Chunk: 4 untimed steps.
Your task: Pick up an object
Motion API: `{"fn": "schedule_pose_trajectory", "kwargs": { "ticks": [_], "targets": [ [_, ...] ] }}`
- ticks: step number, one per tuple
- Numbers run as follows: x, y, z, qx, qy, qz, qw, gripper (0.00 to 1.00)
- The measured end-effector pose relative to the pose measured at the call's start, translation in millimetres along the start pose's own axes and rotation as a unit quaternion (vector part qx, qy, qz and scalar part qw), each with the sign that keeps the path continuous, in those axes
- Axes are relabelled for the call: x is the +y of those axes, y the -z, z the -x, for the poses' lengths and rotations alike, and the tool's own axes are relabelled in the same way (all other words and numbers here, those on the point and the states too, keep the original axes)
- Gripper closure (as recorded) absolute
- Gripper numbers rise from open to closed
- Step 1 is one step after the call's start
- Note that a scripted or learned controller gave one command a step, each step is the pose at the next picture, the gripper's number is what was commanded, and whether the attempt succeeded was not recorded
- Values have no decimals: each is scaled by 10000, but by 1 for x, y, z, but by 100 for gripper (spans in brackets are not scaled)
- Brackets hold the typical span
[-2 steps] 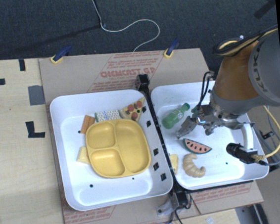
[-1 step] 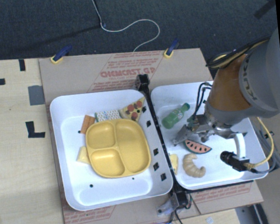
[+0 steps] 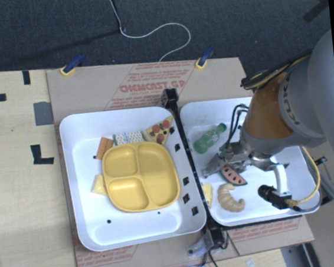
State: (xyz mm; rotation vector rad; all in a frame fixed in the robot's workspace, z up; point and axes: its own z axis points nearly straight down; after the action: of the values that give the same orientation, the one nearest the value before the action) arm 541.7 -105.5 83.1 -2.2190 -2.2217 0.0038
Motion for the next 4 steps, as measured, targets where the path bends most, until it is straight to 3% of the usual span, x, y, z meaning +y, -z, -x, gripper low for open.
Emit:
{"fn": "schedule_pose_trajectory", "kwargs": {
  "ticks": [1,3,4],
  "targets": [
    [1,12,0,-1,1,11,10000,100],
    [1,115,-1,2,2,27,10000,100],
    [2,143,-2,5,4,19,10000,100]
  ]
}}
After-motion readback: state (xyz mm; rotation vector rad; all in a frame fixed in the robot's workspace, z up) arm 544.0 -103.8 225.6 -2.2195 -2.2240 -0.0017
